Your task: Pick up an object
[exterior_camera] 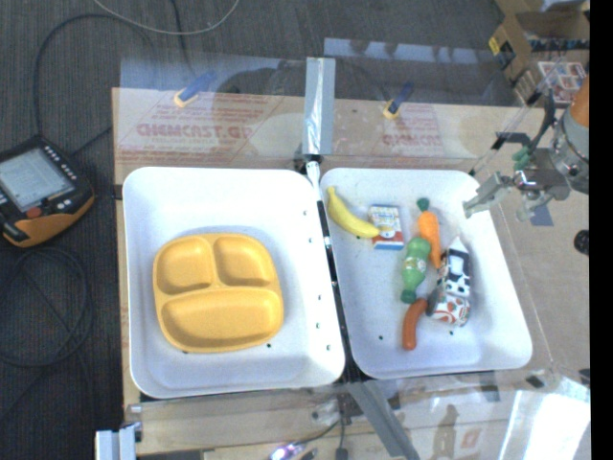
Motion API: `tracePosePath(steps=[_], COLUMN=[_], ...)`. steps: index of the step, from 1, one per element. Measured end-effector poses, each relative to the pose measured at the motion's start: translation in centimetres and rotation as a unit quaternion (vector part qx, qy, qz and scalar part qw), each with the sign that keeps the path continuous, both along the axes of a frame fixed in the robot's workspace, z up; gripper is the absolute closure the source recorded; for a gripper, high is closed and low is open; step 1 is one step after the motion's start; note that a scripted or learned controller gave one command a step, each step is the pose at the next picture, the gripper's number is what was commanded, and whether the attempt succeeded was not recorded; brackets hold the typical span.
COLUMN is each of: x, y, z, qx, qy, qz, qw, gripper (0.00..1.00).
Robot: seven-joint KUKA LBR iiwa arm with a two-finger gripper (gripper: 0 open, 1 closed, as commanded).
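The gripper (484, 199) hung over the right bin's (498, 353) far right corner, nothing in it, jaws' state unclear; the reach was barely begun, I'd say; the nearest target, the carrot (429, 230), called for a descent inward.

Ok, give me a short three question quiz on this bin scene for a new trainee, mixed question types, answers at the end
1. True or false: the yellow divided tray sits in the left bin.
2. Multiple choice: which item lies nearest the divider between the bins? A) banana B) carrot C) sausage
3. Fill in: the gripper is over the right bin's ______ right corner.

Key: 1 true. 2 A. 3 far (top, as the camera sees it).
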State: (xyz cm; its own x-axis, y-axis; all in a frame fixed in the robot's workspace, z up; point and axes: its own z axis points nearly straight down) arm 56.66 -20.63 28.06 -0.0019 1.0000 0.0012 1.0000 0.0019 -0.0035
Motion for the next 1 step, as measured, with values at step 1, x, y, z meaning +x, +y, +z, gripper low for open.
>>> tracePosePath(steps=[1], x=[5.52], y=[-0.23], z=[-13.56], qx=[-0.0005], qy=[0.0], qz=[0.088], qw=[0.9961], gripper=[0.0])
